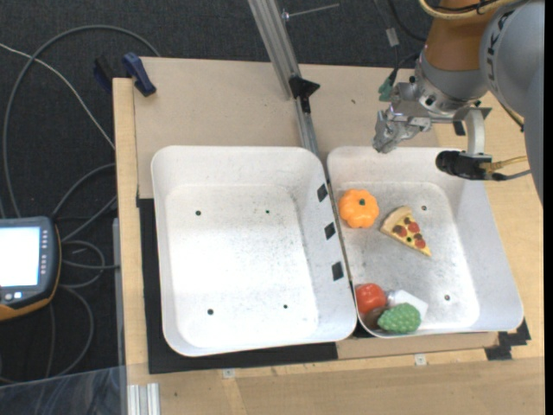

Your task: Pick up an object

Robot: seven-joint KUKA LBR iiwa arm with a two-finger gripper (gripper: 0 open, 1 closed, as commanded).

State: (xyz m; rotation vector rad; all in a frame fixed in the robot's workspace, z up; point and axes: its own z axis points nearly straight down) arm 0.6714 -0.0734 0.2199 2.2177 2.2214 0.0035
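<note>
The right bin [471, 232] holds an orange pumpkin [359, 208] near its left wall and a pizza slice [407, 230] just right of it. At the bin's near left corner lie a red tomato-like piece [371, 297], a green bumpy piece [399, 319] and a small white piece [406, 300]. My gripper [386, 139] hangs above the bin's far edge, well up and back from the pumpkin. Its fingers point down, close together, with nothing between them.
The left bin [181, 180] lies beside the right one, with black clips [329, 229] along the shared wall. A slanted metal pole [278, 46] rises behind the bins. Cables and a handheld screen [24, 262] lie off the bench's left.
</note>
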